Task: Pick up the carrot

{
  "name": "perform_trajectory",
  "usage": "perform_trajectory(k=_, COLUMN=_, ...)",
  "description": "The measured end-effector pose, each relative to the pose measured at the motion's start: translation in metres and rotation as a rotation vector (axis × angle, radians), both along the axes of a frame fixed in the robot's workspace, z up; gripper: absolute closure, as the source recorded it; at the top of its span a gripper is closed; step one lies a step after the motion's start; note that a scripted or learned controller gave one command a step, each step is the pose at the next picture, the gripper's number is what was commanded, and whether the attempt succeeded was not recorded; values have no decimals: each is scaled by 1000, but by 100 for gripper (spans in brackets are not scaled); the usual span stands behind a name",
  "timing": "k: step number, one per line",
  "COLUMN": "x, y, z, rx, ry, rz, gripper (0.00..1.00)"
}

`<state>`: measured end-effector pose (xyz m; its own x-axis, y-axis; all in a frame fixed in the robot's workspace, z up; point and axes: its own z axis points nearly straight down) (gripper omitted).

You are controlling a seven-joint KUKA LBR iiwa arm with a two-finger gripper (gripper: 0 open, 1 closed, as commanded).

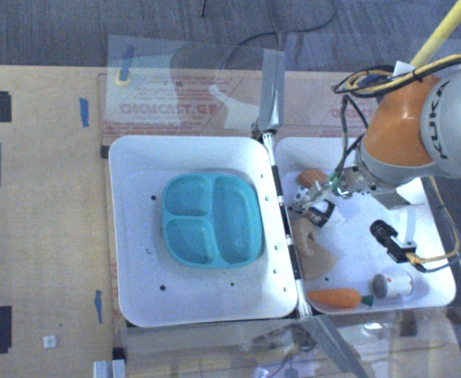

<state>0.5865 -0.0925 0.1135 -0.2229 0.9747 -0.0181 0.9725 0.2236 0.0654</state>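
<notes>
While the small orange carrot (334, 297) lies flat by the near edge of the right shallow white bin (439, 278), the pincer (315, 209) hangs well apart from it; whether its jaws are apart cannot be told. Probably light, stiff and smooth, it suits a mid-length grip.

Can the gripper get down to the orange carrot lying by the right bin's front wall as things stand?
Probably yes. The orange carrot lies uncovered, but tight against the right bin's front wall, with a small grey cylinder close by; the gripper hangs farther back.
</notes>
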Motion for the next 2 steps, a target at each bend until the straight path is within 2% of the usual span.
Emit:
perform_trajectory(k=1, x=-50, y=-16, z=-24, rx=-12, ry=55, rz=336, gripper=0)
perform_trajectory(k=2, x=-8, y=-74, z=95, rx=-14, ry=62, rz=450, gripper=0)
